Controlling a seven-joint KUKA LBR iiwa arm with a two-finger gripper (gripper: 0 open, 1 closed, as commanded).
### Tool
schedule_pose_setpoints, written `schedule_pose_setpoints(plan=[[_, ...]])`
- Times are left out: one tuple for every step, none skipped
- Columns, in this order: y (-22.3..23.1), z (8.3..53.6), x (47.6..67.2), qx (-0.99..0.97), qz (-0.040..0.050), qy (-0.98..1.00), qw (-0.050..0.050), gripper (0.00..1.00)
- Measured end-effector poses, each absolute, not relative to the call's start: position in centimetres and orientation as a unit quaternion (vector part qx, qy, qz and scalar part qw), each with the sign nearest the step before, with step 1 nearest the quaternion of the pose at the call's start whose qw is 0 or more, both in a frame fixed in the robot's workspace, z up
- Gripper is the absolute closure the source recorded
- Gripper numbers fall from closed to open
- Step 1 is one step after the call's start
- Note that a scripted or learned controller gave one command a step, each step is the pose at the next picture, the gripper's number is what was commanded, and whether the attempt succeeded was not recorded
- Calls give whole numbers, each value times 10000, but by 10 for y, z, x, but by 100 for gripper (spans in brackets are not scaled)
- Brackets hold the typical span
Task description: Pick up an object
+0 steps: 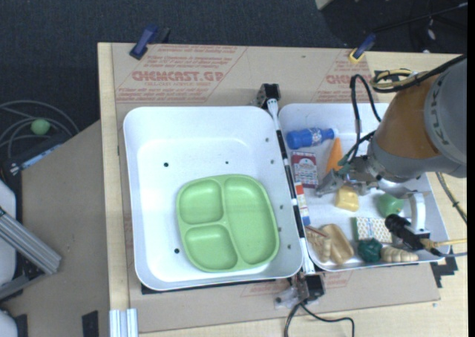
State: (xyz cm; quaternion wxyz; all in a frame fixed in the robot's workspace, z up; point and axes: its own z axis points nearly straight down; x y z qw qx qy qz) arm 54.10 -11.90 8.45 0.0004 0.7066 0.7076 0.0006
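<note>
My gripper is low over the middle of the right bin, at the end of the grey arm with the orange band. Its tip lies between an orange carrot-like piece above it and a pale yellow block just below it. A red and white packet lies just to its left, by the bin's left wall. A blue bottle lies on its side further back. I see nothing lifted off the bin floor.
The left bin holds a green divided plate. The right bin's front holds tan bread-like pieces, a patterned sponge, a dark green item, a light green item and a ridged cone.
</note>
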Motion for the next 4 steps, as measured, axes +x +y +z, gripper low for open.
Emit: schedule_pose_setpoints(plan=[[-139,85,604,7068,1,7074,8,0],[-96,85,615,7067,3,7076,7,0],[-97,95,615,7066,2,7076,16,100],[-44,200,575,7066,10,7076,7,100]])
